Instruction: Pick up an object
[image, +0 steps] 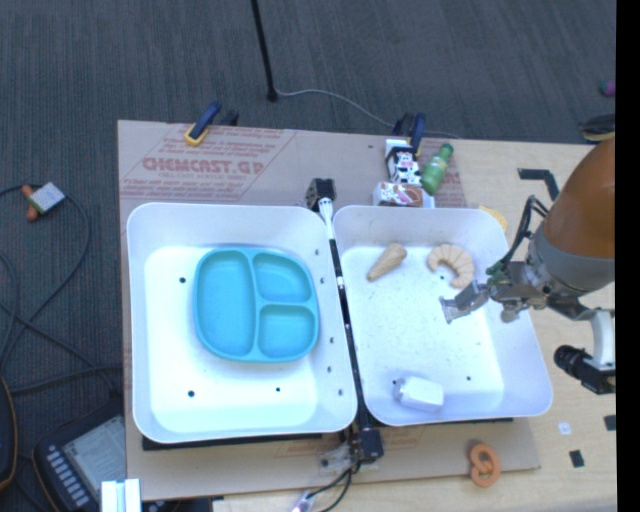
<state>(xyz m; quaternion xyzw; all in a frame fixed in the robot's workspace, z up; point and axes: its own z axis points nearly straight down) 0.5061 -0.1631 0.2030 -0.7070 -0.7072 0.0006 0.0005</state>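
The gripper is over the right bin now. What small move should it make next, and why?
Probably a short move toward the croissant and then down. The gripper hangs over the right bin with nothing between its open fingers, and the croissant lies just beside it toward the bin's far wall, closer than the cone-shaped piece or the white block near the front wall.

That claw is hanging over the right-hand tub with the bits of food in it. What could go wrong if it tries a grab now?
The claw hangs beside the croissant, not over it, so a straight drop may catch only bare bin floor. The croissant is curved and may roll away. The white block lies near the bin's front wall, where the claw could bump the rim.
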